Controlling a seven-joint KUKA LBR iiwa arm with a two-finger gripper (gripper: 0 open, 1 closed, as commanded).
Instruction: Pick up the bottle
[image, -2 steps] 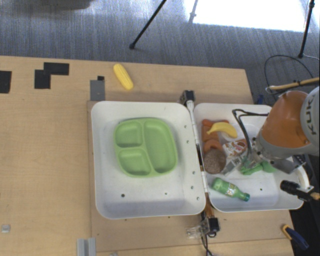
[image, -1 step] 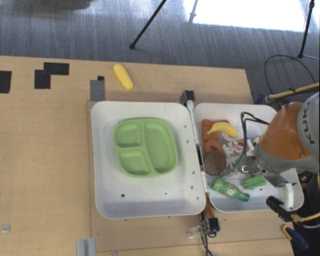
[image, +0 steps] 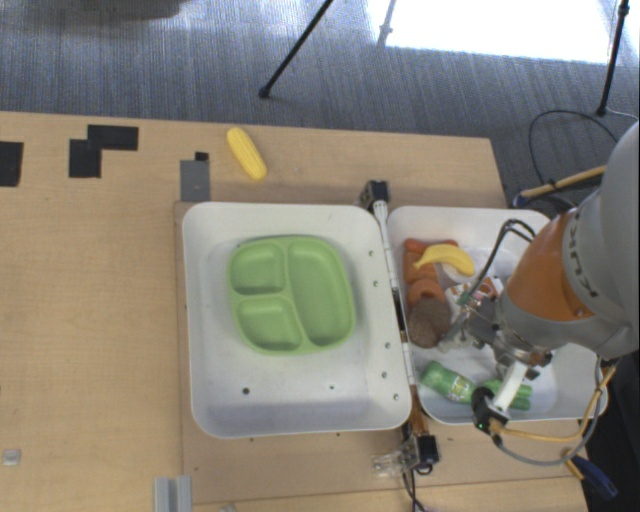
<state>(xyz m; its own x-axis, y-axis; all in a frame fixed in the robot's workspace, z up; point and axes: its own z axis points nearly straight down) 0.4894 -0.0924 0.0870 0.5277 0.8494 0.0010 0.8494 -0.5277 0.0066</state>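
Observation:
The green bottle (image: 447, 383) lies on its side near the front edge of the right bin (image: 560, 385), its right part crossed by robot hardware. My gripper (image: 463, 322) hangs over the middle of that bin, just behind the bottle and next to a brown round thing (image: 430, 320). Nothing of the bottle shows in the gripper. The orange-banded wrist (image: 545, 280) covers the bin's right half.
A banana (image: 446, 258) and reddish-orange food pieces (image: 424, 288) lie at the back of the right bin. The left bin (image: 290, 400) holds a green divided plate (image: 292, 293). A yellow corn cob (image: 246, 153) lies on the bench behind the bins.

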